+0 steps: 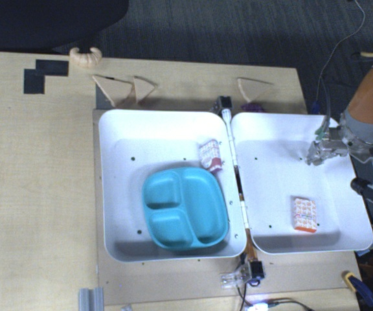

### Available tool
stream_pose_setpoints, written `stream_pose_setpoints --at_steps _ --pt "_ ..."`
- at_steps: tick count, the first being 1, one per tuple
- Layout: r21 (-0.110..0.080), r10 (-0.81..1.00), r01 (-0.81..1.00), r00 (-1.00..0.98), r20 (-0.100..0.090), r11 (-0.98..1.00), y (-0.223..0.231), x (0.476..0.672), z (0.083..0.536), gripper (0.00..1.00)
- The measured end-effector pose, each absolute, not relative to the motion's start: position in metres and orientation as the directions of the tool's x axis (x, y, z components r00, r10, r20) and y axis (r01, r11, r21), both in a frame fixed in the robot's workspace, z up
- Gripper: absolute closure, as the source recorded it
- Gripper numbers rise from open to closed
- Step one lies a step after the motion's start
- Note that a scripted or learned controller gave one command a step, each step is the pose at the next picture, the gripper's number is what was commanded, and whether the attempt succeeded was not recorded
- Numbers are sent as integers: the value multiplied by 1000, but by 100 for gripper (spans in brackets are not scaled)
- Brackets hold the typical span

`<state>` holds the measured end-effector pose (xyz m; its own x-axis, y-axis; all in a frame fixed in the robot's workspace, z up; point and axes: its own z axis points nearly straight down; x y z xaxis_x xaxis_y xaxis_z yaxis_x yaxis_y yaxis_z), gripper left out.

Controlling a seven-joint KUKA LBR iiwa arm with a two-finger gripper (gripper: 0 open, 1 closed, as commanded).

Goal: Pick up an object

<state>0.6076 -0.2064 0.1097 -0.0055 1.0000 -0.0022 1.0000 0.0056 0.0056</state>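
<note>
Camera view | claw [316,153] hung over right bin [264,173], its grip state could not be told | orange packet [304,214] lay below it, apart | blue tray [185,207] sat far left of it in left bin [118,173]

The arm [368,112] was grey with 1 orange band above its wrist. Its gripper [316,153] was small, metallic and silvery.
</note>
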Motion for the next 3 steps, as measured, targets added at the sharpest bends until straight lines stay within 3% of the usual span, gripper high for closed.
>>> stream_pose_setpoints --at_steps 1,2,3 --pt "5 1000 1000 -7 1 7 -148 573 182 100" --pt "1 1000 1000 -3 0 3 -138 539 168 100" --pt "1 1000 1000 -2 -2 2 -208 490 159 100"
